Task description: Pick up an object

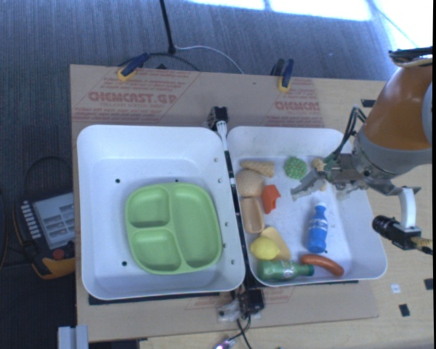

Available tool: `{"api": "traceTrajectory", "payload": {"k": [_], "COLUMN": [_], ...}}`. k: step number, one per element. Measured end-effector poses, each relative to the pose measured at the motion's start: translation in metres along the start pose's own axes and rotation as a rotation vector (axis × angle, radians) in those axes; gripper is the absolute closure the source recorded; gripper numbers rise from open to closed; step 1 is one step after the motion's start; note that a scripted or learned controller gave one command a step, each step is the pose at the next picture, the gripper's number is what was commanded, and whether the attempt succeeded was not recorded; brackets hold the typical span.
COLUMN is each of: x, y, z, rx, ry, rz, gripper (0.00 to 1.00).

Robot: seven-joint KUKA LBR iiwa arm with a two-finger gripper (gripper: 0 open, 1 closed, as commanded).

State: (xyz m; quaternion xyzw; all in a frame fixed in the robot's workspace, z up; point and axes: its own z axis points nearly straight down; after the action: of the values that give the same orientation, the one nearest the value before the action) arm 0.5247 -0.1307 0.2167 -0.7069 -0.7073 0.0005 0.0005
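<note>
Blue bottle [317, 228] lies just below the tool [310, 185], whose fingers look spread and empty, so a crooked descent could nudge it aside.

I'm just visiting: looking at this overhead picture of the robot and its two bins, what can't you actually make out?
- Grey two-finger gripper over the right white bin: too small and blurred to tell how its fingers stand, or whether it touches anything.
- Tan toy food pieces by the bin divider: crowded together, kinds unclear.
- Green bottle: label too small to read.
- Grey arm with orange band: cut off by the picture's right side.
</note>
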Motion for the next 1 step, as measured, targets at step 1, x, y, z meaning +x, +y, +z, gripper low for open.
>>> {"api": "traceTrajectory", "payload": {"k": [1], "x": [-0.0350], "y": [-0.0102], "z": [0.1226], "rx": [-0.002], "ry": [0.000], "rz": [-0.096], "gripper": [0.00]}}
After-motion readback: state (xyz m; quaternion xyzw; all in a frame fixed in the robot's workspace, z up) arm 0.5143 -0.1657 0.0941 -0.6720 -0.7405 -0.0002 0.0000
